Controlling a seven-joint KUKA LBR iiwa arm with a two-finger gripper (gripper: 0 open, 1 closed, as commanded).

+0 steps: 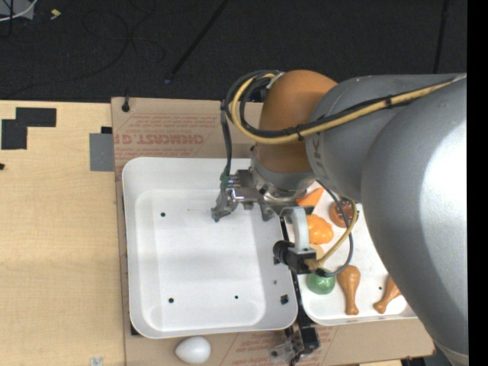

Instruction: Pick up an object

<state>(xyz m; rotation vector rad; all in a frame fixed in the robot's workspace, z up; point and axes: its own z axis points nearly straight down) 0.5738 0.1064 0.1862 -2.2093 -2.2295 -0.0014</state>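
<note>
White bins, two of them, stand side by side on a cardboard sheet on the tabletop. The left bin has only a bare floor with some small dark dots. The right bin carries all the candidates for picking: two orange pieces near the wall between the bins, a green round thing below them, and two brown drumstick-shaped things toward the near rim. A white egg-shaped thing lies outside the bins, on the cardboard just beside the near rim of the left bin.

The gripper hangs over the upper right part of the left bin, near the dividing wall. Whether it is open or closed I cannot tell, because the wrist covers it from above, and I see nothing held in it.

I judge the main risk to be a grasp of air: if the gripper goes down where it is now, nothing lies under it. If it moves to the right bin, the things there sit close together and partly under the arm, so it may push a neighbour or strike the dividing wall. The round green thing could also roll away from a closing grip.
</note>
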